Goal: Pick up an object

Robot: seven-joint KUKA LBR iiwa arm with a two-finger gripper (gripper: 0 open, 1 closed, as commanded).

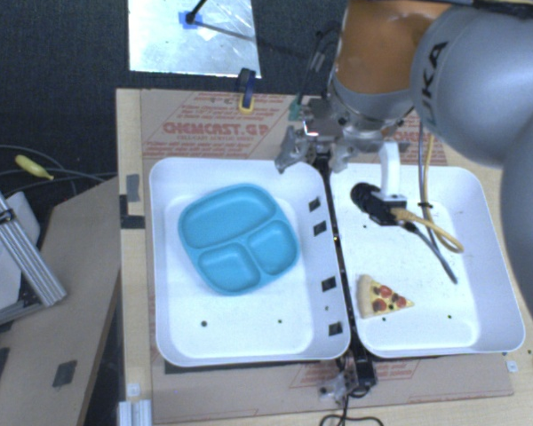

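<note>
Claw [315,153] is seen over the dividing wall at the bins' far end; finger state cannot be told. Pizza slice [382,296] lies in right bin [489,238], well apart. Approach step judged; descent required.

Fixed overhead cam (slanted), both bins [249,344]

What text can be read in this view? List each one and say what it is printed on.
"CHEMCAST GP", red print, partly blurred: on the brown sheet behind the bins.
"KUKA", partly visible: on the grey arm.
Red print on the brown sheet's front edge: too small to read.
</note>
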